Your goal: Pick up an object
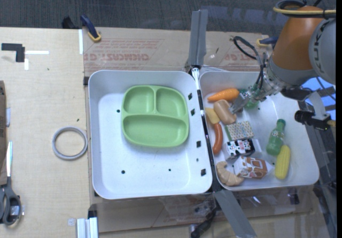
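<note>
My gripper (241, 102) hangs low in the upper middle of the right bin (302, 178), under the grey arm with its orange band (295, 33). It sits just right of the orange carrot (223, 94) and above the tan bread roll (225, 112). I see nothing held in it. Below lie a red sausage (217, 138), a checkered packet (240, 129), a black-and-white carton (240, 147), a croissant (228, 176) and a small brown box (254, 167). A green bottle (276, 136) and a yellow corn cob (282, 161) lie toward the right.
The left bin (101, 167) holds a green divided plate (155, 115). On the bench to the left are a grey tape ring (70, 142) and scissors (9, 204). A blue clamp (91, 27) sits at the back. A metal divider (197, 39) stands between the bins.
</note>
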